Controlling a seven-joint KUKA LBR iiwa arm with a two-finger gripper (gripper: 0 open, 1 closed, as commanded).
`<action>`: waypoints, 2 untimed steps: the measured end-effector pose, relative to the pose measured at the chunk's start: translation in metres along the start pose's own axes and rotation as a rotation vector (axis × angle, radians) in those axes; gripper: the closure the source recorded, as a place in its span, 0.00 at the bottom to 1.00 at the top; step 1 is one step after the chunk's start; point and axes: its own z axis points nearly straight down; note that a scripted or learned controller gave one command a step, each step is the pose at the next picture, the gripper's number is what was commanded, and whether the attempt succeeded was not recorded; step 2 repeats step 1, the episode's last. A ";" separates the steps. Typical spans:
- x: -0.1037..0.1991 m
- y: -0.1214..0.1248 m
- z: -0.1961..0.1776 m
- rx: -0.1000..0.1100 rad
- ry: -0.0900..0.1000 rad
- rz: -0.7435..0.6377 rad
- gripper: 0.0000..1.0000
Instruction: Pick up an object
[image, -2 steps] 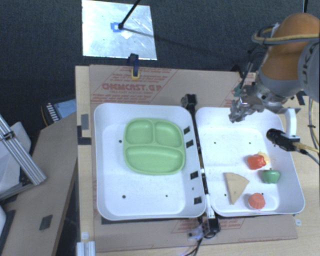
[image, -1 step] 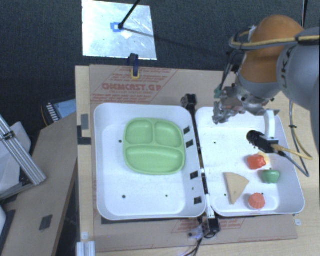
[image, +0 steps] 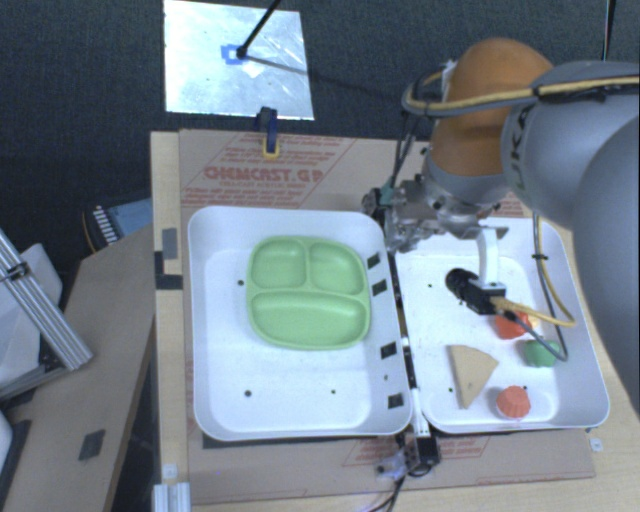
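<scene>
The right bin (image: 585, 385) holds a tan wedge (image: 470, 370), a small red-orange round piece (image: 513, 401), a green piece (image: 541, 352) and an orange piece (image: 510, 325) partly behind a yellow cable. My gripper (image: 398, 230) hangs at the back left corner of the right bin, close to the divider between the bins. It is well away from all the pieces, which lie toward the front right. Nothing shows in its grasp.
The left bin (image: 215, 400) carries a pale green divided plate (image: 305, 292). The grey arm with its orange band (image: 485, 100) looms over the back of the right bin. Cardboard (image: 270, 170) lies under both bins.
</scene>
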 end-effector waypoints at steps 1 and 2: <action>0.061 -0.009 0.007 0.000 0.001 0.000 1.00; 0.061 -0.009 0.007 0.000 0.001 0.000 1.00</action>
